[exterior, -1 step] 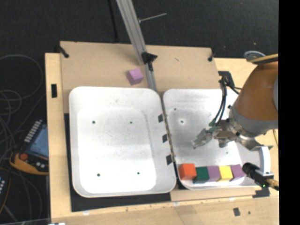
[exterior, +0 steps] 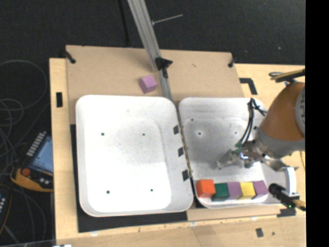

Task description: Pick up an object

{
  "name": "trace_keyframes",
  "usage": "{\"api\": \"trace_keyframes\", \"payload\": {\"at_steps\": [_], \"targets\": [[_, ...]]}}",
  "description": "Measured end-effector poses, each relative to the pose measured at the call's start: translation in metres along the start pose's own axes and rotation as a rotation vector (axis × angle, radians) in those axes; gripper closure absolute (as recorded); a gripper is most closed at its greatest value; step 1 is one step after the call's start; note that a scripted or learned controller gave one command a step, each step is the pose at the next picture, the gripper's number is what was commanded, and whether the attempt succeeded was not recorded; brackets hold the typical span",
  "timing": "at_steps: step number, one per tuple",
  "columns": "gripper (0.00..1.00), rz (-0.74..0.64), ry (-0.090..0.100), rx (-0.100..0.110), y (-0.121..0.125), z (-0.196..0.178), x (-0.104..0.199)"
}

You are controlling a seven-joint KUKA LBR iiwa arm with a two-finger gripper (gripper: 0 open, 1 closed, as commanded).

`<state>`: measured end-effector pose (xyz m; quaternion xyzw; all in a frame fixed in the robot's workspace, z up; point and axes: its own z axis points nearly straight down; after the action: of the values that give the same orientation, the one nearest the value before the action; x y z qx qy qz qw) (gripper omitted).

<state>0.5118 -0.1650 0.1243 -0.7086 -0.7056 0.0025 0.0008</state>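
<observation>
Blocks sit in a neat row along the near wall of the right bin: an orange block at the left end, then a green block, a pale purple block, a yellow block and a second purple block at the right end, each touching its neighbour. They are small cubes, plain and single-coloured, the orange one looking a bit bigger and brighter than the rest. Over them, a little further back in the same bin, the gripper hangs above the bare white floor, its metal tip pointing left and away from the row, nothing between its fingers that I can see from here; whether the claw is wide or narrow I cannot tell, it is too small and blurred. The row lies nearer to me than the claw, just beside it but not touching. The arm, grey with its orange band, comes in from the right. One more purple cube rests alone on the brown board behind the left bin, well apart from everything else.
</observation>
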Motion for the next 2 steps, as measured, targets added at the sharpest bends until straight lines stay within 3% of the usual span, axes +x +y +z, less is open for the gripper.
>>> {"api": "trace_keyframes", "payload": {"at_steps": [1,2], "targets": [[0.0,-0.006,-0.002,-0.014,-0.014,-0.125,-0.009],[0.0,-0.013,0.005,-0.005,-0.001,-0.086,0.086]]}}
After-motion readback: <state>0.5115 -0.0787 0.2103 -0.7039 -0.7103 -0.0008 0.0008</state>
